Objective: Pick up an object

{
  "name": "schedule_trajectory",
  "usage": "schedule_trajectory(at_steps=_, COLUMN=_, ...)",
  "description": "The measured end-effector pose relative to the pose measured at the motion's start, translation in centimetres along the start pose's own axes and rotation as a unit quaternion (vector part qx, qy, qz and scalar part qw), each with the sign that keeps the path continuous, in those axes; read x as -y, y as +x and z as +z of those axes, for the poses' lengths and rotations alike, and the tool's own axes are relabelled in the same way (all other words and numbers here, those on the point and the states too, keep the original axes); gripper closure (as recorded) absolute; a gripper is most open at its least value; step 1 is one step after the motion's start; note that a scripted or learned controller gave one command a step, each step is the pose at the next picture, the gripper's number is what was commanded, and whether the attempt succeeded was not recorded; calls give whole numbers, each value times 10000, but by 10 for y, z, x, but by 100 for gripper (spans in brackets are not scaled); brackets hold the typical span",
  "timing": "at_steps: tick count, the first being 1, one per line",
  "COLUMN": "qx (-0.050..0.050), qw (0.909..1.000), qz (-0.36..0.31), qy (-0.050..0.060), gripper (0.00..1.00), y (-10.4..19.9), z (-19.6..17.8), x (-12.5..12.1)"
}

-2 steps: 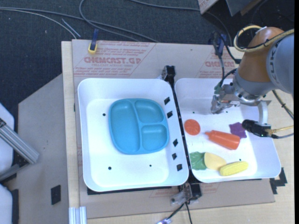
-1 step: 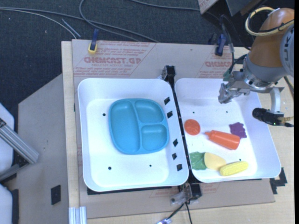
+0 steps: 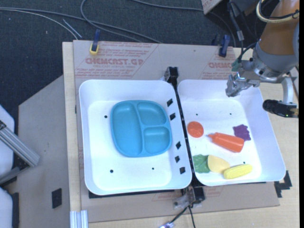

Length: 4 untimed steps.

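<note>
Bench: brown board with red lettering, bearing two shallow white bins side by side, clamped by blue clips at its far edge.

Left bin: holds one blue divided plate, three compartments, lying flat near the bin's middle, slightly toward the far edge.

Right bin: holds six toy food items, all gathered in the near half.
- Orange round piece: near the left wall, apart from the others.
- Carrot, orange with a redder tip: lying flat around the middle of the bin, tilted toward the near right corner.
- Purple grape cluster: just beside the carrot's right end, toward the right wall.
- Green leafy piece: at the near left corner.
- Pale yellow wedge: touching the green piece on its right side.
- Yellow corn cob: just beside the wedge, along the near edge.

Arm: grey with an orange band, entering over the far right corner of the right bin.

Gripper: above the far edge of the right bin, well apart from every item. Fingers point down; whether they are spread or closed cannot be told. Nothing is seen between them.
</note>
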<state>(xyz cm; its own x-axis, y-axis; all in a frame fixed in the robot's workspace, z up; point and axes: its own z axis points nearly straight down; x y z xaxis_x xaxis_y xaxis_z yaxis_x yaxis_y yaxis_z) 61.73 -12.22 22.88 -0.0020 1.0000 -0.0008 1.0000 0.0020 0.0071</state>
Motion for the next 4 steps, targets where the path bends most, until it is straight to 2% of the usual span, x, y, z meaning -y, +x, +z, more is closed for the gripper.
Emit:
schedule_trajectory(at_steps=1, qx=2, qw=10000, qz=4, qy=-1, gripper=100, y=0, z=-50, x=-2)
schedule_trajectory(at_steps=2, qx=-18, qw=10000, qz=-16, qy=45, gripper=100, y=50, z=-53, x=11)
schedule_trajectory(at_steps=4, qx=-15, qw=10000, qz=-15, qy=54, gripper=100, y=150, z=-52, x=49)
